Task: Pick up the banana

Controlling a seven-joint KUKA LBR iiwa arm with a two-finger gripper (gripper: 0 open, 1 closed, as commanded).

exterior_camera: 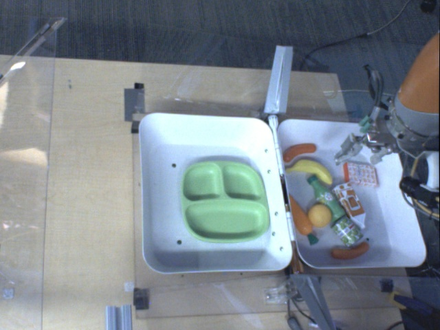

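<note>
Grey arm with orange band [421, 88] enters from 3 o'clock, over the top right corner of the right shallow white bin [405, 243]. Two-finger metal gripper [361, 145] hangs above the bin's upper middle, fingers spread apart, nothing between them.

Yellow curved banana [309, 168] lies in the right bin's upper left area, at roughly 8 o'clock from the gripper and apart from it. Its left tip sits close to the bin's left wall. Small red-orange sausage [300, 150] lies just beside it at 12 o'clock, about touching. Green bottle [328, 205] starts right at the banana's 5 o'clock end and runs down-right. Yellow-orange round fruit [319, 215] rests against the bottle. Orange carrot-shaped piece [300, 217] lies along the left wall below the banana. Red-and-white checked packet [361, 174] and a smaller orange-and-white packet [350, 201] sit at 3 to 4 o'clock from the banana, with bare white floor between. Second red sausage [349, 251] near the bottom edge.

Open room: bare bin floor at the right bin's 3 to 5 o'clock side and top strip between sausage and gripper.

Left shallow white bin [158, 184] holds a green three-compartment plastic tray [225, 200], centred, bare margin all round. Grey metal bar [279, 80] stands at 12 o'clock above the seam between the bins.
</note>
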